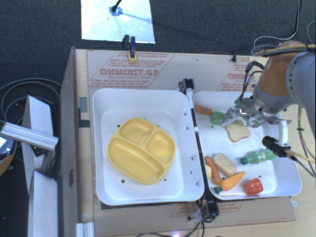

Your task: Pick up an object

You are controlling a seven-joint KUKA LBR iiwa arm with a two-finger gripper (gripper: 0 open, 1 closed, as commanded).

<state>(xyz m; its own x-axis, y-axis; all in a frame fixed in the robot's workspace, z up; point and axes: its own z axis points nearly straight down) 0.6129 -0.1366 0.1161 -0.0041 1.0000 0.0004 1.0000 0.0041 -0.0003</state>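
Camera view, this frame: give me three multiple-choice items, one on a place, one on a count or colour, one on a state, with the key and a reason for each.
1. Where does the yellow tray lie?
A. In the left bin
B. In the right bin
C. On the dark floor

2. What colour is the bottle in the right bin?
A. Blue
B. Green
C. White

3. How does the yellow tray sit?
A. On its edge against a wall
B. Upside down
C. Flat, with its compartments facing up

Key:
1 A: the yellow tray rests on the floor of the left bin.
2 B: the bottle near the near-right part of the right bin is green.
3 C: its three compartments show open to the camera.

The tool hangs over the right bin's far part, by the toast slice.
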